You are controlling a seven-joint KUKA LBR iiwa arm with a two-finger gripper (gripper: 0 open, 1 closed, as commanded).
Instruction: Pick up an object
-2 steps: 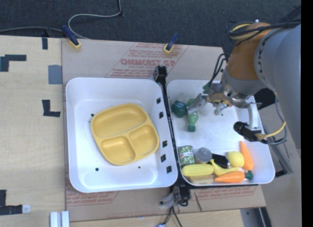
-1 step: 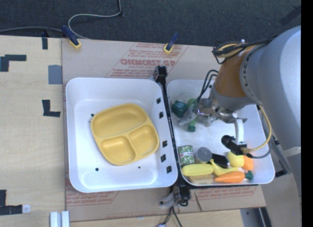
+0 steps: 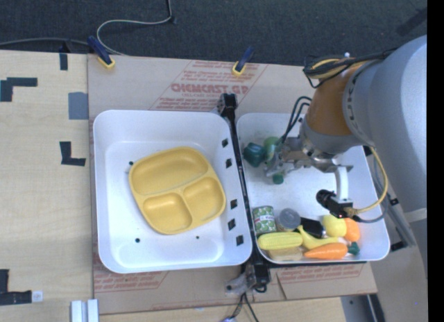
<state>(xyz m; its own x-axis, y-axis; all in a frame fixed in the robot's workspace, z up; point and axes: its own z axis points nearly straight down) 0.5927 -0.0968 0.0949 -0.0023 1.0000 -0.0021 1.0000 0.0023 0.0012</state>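
Teal toy (image 3: 253, 153), the likeliest thing to pick, lies in the back left part of the right bin (image 3: 305, 192), close to the wall it shares with the left bin (image 3: 111, 196). Starting at the left, the left bin on the tabletop (image 3: 41, 196) carries a yellow divided plate (image 3: 177, 189); that plate is well apart from the action and at little risk. Next comes the shared wall with its black clips (image 3: 233, 175), and the teal toy sits so near it that a descent slightly to the left could strike the rim or wedge the toy against it. Just right of the toy, the jaws hang low over the bin floor beside a small green piece (image 3: 277, 175). Whether they are released or clenched cannot be told, as the wrist body hides them. With two small things so close together, I judge the closing could catch the wrong one, nip only an edge, or knock both away. Along the front wall, a green can (image 3: 263, 220), a grey disc (image 3: 288, 216), a corn cob (image 3: 279, 242) and a carrot (image 3: 326, 251) crowd together. Farthest right, the arm (image 3: 388, 105) looms over the bin with loose cables (image 3: 378, 175) that might snag.
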